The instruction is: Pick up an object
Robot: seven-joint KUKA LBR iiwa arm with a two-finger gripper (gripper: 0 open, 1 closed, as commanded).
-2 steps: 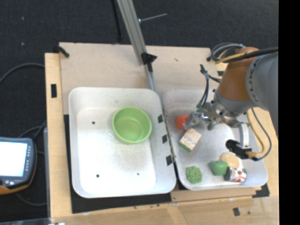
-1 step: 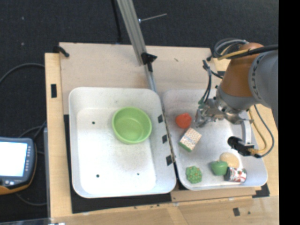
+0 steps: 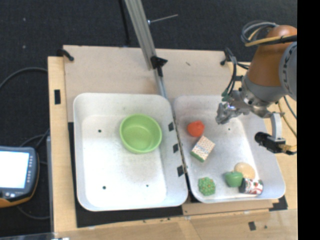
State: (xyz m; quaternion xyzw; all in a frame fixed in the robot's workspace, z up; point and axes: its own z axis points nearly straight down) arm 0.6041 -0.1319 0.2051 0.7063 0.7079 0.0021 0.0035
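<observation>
Hovering over right bin (image 3: 260,149), claw (image 3: 223,115) grip state unclear; orange ball (image 3: 195,128) just left, patterned block (image 3: 202,148) below-left.

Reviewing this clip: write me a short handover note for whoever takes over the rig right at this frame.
Gripper: over the right bin, upper part, nothing visibly held.
Right bin holds: red ball, patterned box, bumpy green ball, smooth green object, pale round object, small can.
Left bin: green bowl.
Done: nothing picked. Left: grasp and lift one object; the red ball lies nearest.
</observation>
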